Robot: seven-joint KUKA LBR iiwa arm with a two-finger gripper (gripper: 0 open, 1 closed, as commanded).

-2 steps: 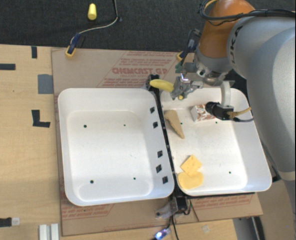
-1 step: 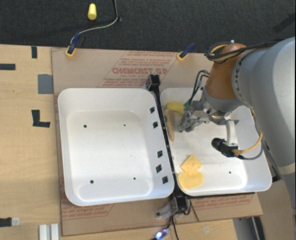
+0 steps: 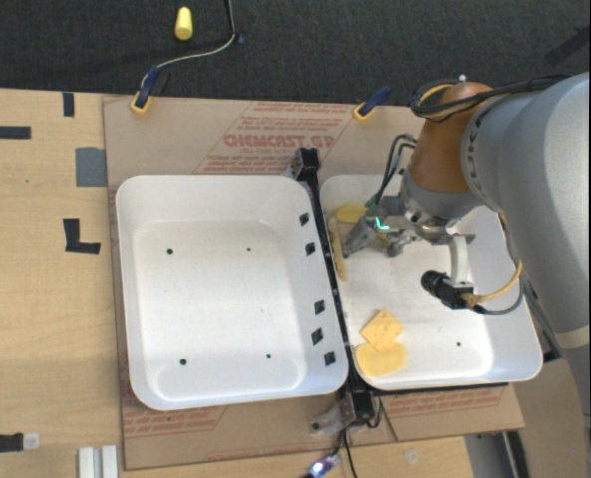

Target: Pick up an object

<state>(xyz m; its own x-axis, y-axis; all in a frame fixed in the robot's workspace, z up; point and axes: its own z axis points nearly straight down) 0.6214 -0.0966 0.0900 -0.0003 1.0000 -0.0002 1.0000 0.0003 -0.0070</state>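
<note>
In right bin (image 3: 494, 366), flat yellow pieces (image 3: 382, 345).

1. I can't tell how the fingers of the hand (image 3: 360, 235) stand; they blur into the grey metal around them.
2. A yellow piece (image 3: 350, 214) just behind the hand is partly covered by it, so I can't make out its shape.
3. The arm (image 3: 534, 167) runs off the frame's right side, past the hand.
4. The far corner of the right bin (image 3: 494, 366) lies hidden beneath the wrist.
</note>
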